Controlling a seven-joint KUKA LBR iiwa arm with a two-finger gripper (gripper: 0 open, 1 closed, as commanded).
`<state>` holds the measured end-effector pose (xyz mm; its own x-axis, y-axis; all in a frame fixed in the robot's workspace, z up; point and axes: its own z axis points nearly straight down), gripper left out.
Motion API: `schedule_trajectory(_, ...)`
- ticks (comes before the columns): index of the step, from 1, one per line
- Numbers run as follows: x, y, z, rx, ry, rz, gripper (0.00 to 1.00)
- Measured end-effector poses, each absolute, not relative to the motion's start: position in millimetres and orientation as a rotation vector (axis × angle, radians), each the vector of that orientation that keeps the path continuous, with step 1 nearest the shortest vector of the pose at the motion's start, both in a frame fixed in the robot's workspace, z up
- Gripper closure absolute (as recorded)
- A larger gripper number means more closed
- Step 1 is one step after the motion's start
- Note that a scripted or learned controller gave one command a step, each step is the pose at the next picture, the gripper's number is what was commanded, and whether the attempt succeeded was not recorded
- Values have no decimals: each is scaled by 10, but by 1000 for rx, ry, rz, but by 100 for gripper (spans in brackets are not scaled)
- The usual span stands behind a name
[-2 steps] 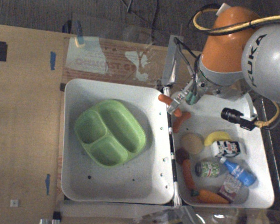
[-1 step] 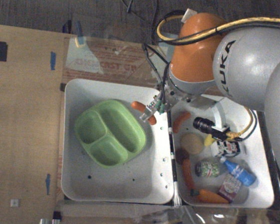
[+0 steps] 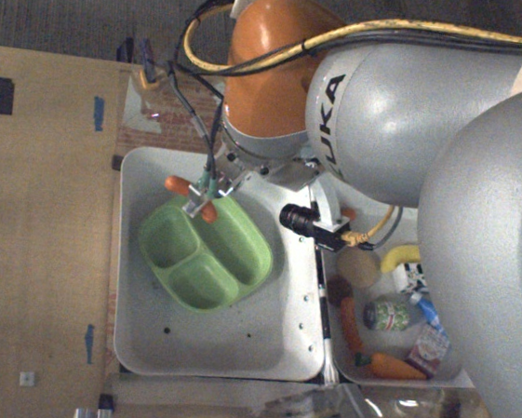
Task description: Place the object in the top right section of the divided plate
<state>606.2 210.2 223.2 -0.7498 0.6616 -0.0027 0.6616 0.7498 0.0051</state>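
The jaws (image 3: 203, 194) of a grey KUKA arm (image 3: 394, 106) hang over the upper edge of a green divided plate (image 3: 204, 253), with a small orange object (image 3: 178, 185) showing just beside them at the plate's rim; whether the jaws are clenched on it or released cannot be told from this angle. A second orange piece (image 3: 208, 213) sits just below the tips, over the plate. The plate lies in the left white bin (image 3: 226, 354). The arm's orange band (image 3: 269, 54) looms above. The right bin (image 3: 452, 377) holds a yellow banana (image 3: 402, 257), a brown round item (image 3: 359, 267), a green can (image 3: 391, 314), and carrots (image 3: 397, 367). Both bins rest on the tan table (image 3: 34, 224).
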Motion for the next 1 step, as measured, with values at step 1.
schedule_trajectory(1, 6061, 2101, 2231, 1110, 2935, 6, 0)
